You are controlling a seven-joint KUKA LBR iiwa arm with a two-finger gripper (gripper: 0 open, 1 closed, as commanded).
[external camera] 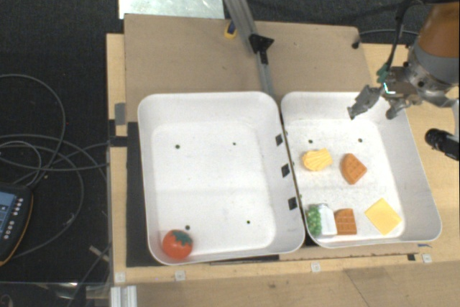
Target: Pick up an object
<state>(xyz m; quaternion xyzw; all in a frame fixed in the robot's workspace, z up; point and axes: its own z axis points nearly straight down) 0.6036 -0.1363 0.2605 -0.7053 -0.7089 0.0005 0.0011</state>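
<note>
Claw (375, 106) hovering spread and empty above the far edge of the right bin (417, 154).

Both fingers are standing visibly apart with nothing between them, so no grasp is being made. Candidate objects are lying toward the near side of the claw inside the same bin: the yellow piece (317, 159) and the orange-brown piece (353, 168) are sitting nearest, while the yellow block (383, 216), the second brown piece (345, 221) and the green-and-white item (318, 219) are resting along the near wall. A red tomato (177, 244) is lying well apart in the left bin (208, 108) on the worktop (302, 54). The likely move is descending toward the near side.
</note>
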